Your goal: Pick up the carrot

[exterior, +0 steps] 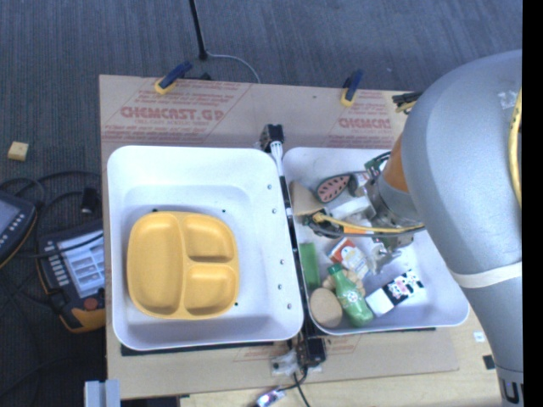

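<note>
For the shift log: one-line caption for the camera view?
Grey arm reaches into the cluttered right bin; yellow tray sits in the left bin.

Even, soft overhead light, faint shadows; white bins (254,329) nearly glare (right one busier), slight overall blur

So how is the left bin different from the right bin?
The left bin holds one thing, a yellow divided tray, while the right bin is crowded with many small items, among them a green bottle. The left bin is in full view; the right bin is partly covered by the grey arm reaching over it. Both are shallow, white and sit side by side on the bench.
</note>
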Robot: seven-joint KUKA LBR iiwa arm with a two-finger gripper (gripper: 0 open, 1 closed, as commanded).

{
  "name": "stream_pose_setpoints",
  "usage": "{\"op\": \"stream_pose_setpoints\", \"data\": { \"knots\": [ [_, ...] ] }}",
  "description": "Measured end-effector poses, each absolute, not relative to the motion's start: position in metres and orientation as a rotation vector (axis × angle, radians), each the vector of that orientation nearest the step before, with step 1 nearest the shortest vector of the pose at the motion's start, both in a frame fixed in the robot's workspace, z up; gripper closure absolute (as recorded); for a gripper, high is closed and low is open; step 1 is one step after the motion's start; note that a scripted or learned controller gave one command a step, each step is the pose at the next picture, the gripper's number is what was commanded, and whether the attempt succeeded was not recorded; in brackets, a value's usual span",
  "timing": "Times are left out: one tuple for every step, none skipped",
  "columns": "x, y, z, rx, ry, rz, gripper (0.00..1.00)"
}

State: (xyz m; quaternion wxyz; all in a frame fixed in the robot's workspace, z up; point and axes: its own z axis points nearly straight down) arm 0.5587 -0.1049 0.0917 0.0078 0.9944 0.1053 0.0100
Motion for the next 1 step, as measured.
{"op": "stream_pose_setpoints", "data": {
  "knots": [
    [0.557,-0.107,0.1017,3.109,0.33,0.015,1.0]
  ]
}}
